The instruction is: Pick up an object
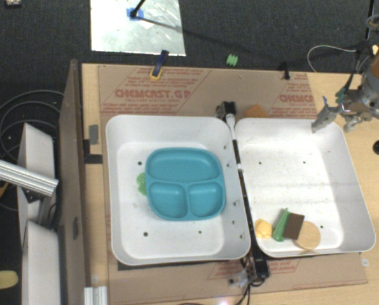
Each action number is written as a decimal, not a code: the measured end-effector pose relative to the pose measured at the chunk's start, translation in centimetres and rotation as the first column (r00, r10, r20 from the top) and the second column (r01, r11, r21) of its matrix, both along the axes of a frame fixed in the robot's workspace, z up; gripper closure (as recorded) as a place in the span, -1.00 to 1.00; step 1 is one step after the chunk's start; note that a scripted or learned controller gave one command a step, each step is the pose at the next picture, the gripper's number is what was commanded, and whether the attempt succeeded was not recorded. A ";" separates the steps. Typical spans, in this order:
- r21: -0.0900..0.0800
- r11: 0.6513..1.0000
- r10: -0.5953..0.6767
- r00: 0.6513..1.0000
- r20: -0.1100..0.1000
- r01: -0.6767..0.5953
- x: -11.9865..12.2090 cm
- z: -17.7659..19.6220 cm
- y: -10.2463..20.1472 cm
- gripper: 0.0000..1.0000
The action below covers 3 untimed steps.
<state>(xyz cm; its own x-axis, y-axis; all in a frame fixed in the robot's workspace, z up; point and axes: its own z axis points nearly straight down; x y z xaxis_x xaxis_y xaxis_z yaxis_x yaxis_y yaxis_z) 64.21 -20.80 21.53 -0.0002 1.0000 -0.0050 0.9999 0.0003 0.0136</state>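
Your claw [336, 114] sits at the far right corner of the right bin [342, 170], just over its rim. Arm mostly cut off by the frame edge, only the wrist end shows. Two pale fingers [321, 119] point down-left w/ a gap between them, so the claw reads as released, nothing between the fingers. Second finger partly hidden behind the wrist body, hard to outline.

Pickable stuff is in the right bin's near-left corner, well apart from the claw: yellow lump [262, 228], green stick [281, 225] leaning across it, brown block [294, 225] touching the stick, tan round piece [308, 235] partly under the block. They overlap, so you can't tell exact shapes.

Left bin [123, 170] holds a teal divided plate [184, 183], three compartments, lying flat mid-bin. A green thing [140, 183] pokes out at the plate's left edge, mostly hidden under it, can't ID it.

Orange bit [255, 111] just behind the bins' far seam, partly blocked by the rim. Black clip [227, 110] beside it. Desk [177, 84] is covered w/ printed cardboard. Small green item [232, 60] and a yellow-blue clamp [158, 65] at its far edge, too small to make out.
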 end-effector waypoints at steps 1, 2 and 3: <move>0.007 1.000 0.005 1.000 -0.021 -0.004 0.8 -13.5 0.3 -1.00; 0.000 1.000 0.005 1.000 0.002 -0.005 2.0 -0.7 0.1 -1.00; 0.004 1.000 0.005 1.000 -0.013 -0.005 2.7 -8.2 0.2 -1.00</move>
<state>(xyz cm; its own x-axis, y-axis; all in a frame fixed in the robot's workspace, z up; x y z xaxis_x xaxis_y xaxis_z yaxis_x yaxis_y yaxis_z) 66.89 -20.58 13.31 -0.0056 1.0000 -0.0009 1.0000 0.0056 0.0003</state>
